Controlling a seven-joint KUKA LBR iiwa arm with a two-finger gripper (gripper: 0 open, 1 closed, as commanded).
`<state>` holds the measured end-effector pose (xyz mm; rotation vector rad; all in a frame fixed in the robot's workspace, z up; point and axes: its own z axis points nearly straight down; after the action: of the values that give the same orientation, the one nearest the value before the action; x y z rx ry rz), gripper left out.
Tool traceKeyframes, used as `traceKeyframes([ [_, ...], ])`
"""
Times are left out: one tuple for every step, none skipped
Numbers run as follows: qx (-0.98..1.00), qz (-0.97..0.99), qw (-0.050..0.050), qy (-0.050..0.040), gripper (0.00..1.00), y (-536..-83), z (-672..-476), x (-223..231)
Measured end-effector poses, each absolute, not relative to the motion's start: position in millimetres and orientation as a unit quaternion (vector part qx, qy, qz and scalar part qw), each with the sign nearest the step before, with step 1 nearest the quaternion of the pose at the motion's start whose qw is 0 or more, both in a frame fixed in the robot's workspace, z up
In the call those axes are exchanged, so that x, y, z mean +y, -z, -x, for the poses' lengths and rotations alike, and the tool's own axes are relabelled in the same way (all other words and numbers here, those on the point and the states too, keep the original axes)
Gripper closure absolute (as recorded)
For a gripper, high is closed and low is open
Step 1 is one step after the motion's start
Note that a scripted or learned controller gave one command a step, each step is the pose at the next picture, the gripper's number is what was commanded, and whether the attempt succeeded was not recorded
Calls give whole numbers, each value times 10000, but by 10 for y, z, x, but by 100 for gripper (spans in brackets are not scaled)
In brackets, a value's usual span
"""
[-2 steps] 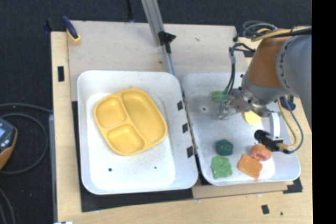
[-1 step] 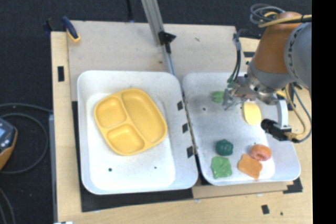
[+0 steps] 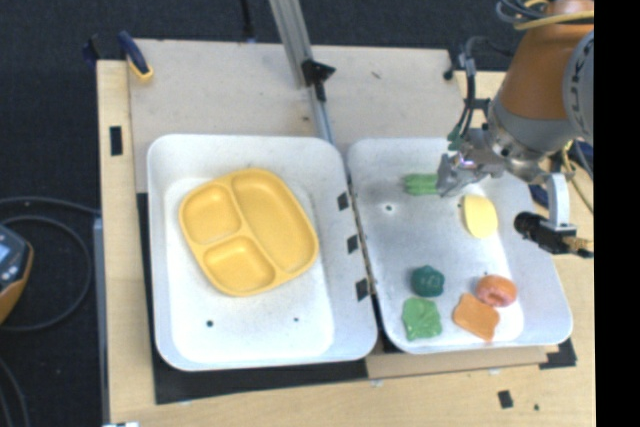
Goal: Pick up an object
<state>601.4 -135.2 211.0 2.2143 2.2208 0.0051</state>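
Right bin holds the fingers beside a green piece, their spread unclear, yellow piece near

Glossy yellow plastic tray, matt white speckled bins, bare wooden bench.

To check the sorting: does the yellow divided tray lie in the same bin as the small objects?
No. The yellow divided tray lies in the left bin; the small objects lie in the right bin.
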Motion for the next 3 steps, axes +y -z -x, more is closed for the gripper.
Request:
traceKeyframes([
  [7082, -7060, 34, -16, 100, -2704, -5942, -1402],
  [7092, -7050, 3, -4, 100, -2542, -5915, -878],
  [7095, -7047, 1, -4, 100, -2454, -5934, -281],
])
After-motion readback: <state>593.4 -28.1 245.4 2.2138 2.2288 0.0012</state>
